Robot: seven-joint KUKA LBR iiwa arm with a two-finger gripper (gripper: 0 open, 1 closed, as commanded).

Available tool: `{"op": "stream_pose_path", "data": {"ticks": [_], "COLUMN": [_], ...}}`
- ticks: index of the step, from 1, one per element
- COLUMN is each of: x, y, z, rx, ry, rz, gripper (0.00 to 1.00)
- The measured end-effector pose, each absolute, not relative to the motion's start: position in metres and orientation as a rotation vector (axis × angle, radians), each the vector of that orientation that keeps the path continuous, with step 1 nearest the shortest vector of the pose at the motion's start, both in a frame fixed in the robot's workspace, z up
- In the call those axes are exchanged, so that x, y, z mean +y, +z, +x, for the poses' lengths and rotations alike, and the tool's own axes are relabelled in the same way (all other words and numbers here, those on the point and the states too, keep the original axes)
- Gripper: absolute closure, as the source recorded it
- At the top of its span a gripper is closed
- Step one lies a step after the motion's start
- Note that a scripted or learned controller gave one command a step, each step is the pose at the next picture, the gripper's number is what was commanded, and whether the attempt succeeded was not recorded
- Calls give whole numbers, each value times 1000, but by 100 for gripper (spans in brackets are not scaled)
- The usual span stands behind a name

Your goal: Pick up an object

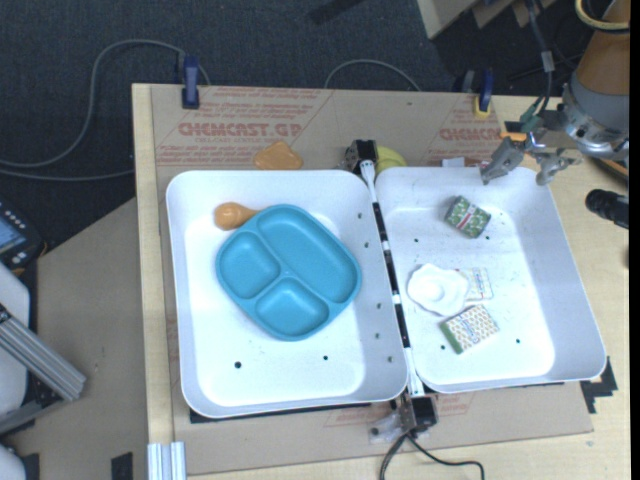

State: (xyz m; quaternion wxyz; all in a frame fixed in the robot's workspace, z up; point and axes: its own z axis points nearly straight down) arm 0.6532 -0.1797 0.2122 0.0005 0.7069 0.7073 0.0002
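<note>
The hand [522, 162] hangs over the far edge of the right bin [570, 298], near its back right corner, at the end of the grey arm [600, 78] that comes in from the right. Its two fingers [497, 166] point down and are spread apart, with bare white bin floor showing between them. Nothing sits in that gap, and the fingers touch none of the things in the bin.

Nearest to the hand is a small green packet [467, 216], lying flat a little toward the front and left of it, its long axis running from back left to front right. Farther forward in the same bin lies a white round lid [436, 288], partly over a flat paper sachet [478, 285]. Just in front of these is a second green and tan packet [470, 327], tilted with its long axis from front left to back right.

In the left bin [200, 358] a blue divided plate [288, 270] lies flat, and an orange lump [234, 214] rests just beside its back left rim. Both bins stand side by side on the surface [160, 268].
</note>
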Motion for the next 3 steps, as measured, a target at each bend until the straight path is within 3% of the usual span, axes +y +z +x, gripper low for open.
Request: {"op": "stream_pose_path", "data": {"ticks": [1,2,3], "x": [-173,-133,-135], "y": [129,81,95], "z": [652,643,644], "rx": [2229,2231,2226], "ry": [-7,-4,-2], "rz": [2225,2222,2222], "gripper": [0,0,100]}}
